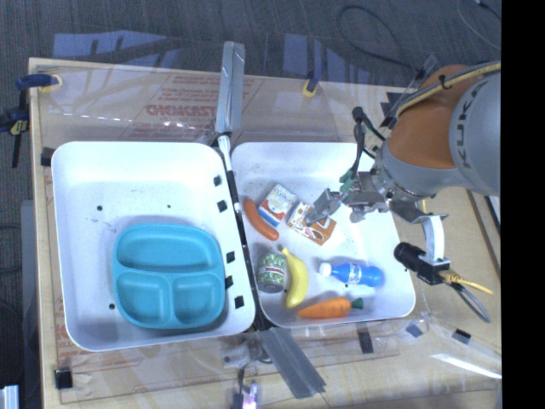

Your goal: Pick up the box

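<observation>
1. Box, white with orange and red print too small to read, lies in the right bin directly under the hand.
2. Whether the hand grasps it cannot be told.
3. A second small carton lies just left of the hand, a sausage beyond it.
4. Below the hand lie a bottle, banana, carrot and can.
5. "KU" shows on the arm.

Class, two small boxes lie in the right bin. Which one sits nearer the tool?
The orange-and-white box, right beside the tool. The blue-and-white box lies further left, near the sausage.
</observation>
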Action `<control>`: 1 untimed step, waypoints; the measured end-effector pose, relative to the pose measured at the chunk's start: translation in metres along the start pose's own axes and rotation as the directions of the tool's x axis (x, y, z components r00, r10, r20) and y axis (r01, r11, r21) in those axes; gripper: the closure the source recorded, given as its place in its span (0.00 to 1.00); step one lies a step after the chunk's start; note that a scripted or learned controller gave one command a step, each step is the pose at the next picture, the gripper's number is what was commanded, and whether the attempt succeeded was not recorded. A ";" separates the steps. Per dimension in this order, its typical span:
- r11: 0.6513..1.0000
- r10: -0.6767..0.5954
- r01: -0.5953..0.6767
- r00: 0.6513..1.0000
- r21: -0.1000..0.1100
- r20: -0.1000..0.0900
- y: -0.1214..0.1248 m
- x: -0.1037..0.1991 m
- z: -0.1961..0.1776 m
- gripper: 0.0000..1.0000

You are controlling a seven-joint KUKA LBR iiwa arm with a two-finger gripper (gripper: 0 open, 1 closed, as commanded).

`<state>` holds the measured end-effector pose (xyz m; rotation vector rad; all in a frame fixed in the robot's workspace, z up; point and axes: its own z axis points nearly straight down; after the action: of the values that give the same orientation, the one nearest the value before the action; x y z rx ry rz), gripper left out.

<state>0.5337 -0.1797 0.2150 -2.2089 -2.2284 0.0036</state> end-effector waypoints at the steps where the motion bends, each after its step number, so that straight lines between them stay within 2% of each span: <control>1: 1.000 0.003 -0.003 1.000 0.000 0.001 0.081 0.018 0.068 0.00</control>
<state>0.6145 -0.1607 0.1465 -2.2133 -2.2255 0.0047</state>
